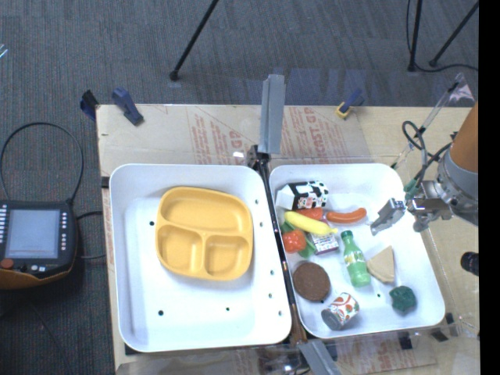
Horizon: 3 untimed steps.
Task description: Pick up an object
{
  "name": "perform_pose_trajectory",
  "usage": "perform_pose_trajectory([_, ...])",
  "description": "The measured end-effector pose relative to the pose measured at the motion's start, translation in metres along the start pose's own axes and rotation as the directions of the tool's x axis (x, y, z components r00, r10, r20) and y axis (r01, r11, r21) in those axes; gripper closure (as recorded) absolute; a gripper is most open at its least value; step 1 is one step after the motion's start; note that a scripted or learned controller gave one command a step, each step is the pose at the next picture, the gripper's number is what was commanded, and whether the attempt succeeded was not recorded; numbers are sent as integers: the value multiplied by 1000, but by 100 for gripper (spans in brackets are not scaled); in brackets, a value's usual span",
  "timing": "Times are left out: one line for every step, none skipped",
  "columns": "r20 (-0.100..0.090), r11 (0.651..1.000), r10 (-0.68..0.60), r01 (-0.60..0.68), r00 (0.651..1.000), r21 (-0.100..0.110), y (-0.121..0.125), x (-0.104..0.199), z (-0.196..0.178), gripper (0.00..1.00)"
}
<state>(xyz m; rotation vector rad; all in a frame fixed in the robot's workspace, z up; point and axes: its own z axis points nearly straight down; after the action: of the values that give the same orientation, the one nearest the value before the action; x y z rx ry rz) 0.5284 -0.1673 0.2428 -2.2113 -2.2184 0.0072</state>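
At the near edge of the right bin [406, 180] a small printed can [341, 311] is seen lying on its side, with a flat brown disc like a toy cookie [312, 280] and a dark green knobbly piece [403, 298] close by. Toy foods are crowded toward that bin's left half, presumably tipped in loose so that any may be chosen: a green bottle [356, 258] with a pale label, a tan wedge [382, 266], a glossy yellow banana [307, 223], a red sausage [346, 216], a tomato-like piece [294, 241] and a black-and-white carton [307, 196]. No object is yet gripped.

The gripper [388, 216] is held over the right bin's right side, above bare floor near the sausage; whether it is apart or together cannot be told.

In the left bin [129, 209] a smooth yellow three-compartment plate [205, 232] is laid flat.
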Motion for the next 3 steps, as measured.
perform_pose_trajectory([0, 990, 140, -140, 990, 9, 33, 18, 116, 0])
perform_pose_trajectory([0, 996, 87, -87, 996, -16, 23, 16, 150, 0])
perform_pose_trajectory([-2, 999, 47, -47, 999, -19, 21, 8, 149, 0])
